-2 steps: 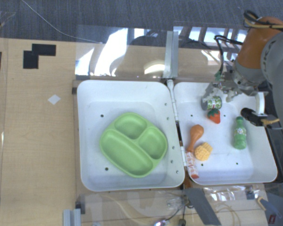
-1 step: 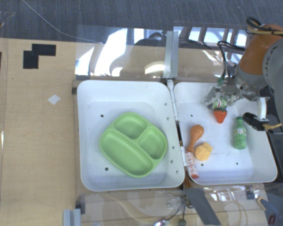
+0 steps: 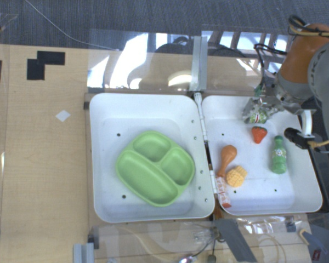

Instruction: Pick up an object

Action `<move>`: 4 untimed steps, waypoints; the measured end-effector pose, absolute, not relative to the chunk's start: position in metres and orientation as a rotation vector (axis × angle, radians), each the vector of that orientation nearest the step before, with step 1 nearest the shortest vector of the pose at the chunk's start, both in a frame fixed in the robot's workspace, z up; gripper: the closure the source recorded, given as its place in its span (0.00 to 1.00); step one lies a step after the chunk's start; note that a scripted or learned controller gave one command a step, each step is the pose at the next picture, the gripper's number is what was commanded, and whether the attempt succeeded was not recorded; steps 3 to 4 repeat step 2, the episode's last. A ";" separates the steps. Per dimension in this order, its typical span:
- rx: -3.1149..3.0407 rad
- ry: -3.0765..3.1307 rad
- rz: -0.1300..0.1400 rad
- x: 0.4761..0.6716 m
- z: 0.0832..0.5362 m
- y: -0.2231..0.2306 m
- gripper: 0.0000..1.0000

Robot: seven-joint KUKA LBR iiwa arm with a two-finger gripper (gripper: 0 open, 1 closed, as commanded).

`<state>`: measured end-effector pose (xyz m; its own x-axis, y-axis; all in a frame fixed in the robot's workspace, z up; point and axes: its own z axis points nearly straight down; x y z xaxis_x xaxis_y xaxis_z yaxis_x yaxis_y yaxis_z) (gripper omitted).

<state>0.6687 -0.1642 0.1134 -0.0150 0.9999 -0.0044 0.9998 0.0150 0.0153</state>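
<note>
On the tabletop (image 3: 38, 147), the left bin (image 3: 104, 119) carries a green plate (image 3: 156, 169) with three compartments, lying tilted in the bin's middle. At the seam between the bins, a small red-and-white packet (image 3: 221, 192) lies against the right bin's left wall; its print is too small to read. The right bin (image 3: 301, 199) holds a drumstick (image 3: 226, 158) with a yellow corn piece (image 3: 236, 176) touching its lower end. Above and right of them lies a red strawberry (image 3: 258, 134), and further right a green bottle (image 3: 278, 154) stands lengthwise, its label unreadable. The claw (image 3: 259, 113) hangs at the bin's upper part, just above the strawberry, with something crumpled, green and white, at its tip; whether the claw is clenched or released cannot be told. The drumstick, corn and bottle lie apart from the claw, nothing covering them.
</note>
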 end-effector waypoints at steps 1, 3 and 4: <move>2.207 2.226 0.009 0.671 0.192 -0.121 1.00; 2.211 2.228 0.005 0.670 0.186 -0.078 1.00; 2.211 2.228 0.005 0.670 0.186 -0.078 1.00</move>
